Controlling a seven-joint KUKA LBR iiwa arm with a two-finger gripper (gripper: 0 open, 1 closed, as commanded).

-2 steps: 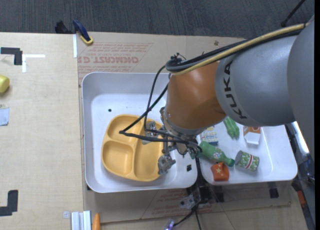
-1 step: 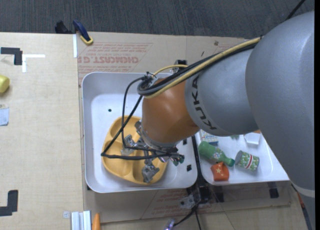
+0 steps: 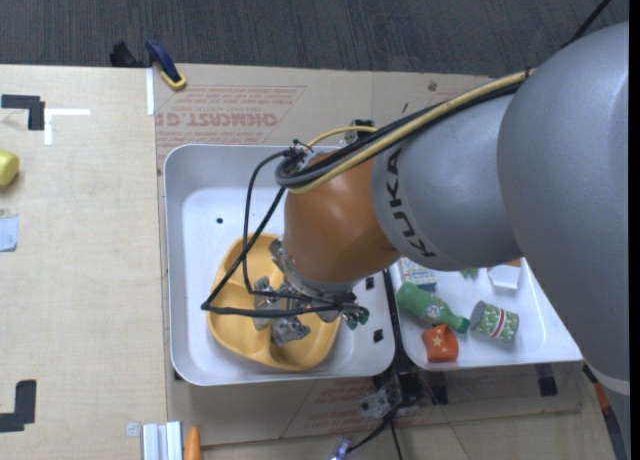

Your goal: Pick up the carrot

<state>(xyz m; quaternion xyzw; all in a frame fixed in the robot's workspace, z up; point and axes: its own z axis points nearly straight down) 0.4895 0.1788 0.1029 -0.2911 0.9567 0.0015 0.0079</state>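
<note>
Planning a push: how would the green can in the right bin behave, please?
The can lies on its side, so a push would probably roll it. It looks small, so likely light. The bottle beside might stop it.

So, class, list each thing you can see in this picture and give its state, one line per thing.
Arm: reaching over the left bin.
End effector: low over the yellow object; its grip is hidden.
Yellow object: lying in the left bin.
Green bottle: lying on its side in the right bin.
Green can: on its side.
Red-orange item: resting beside the bottle.
</note>
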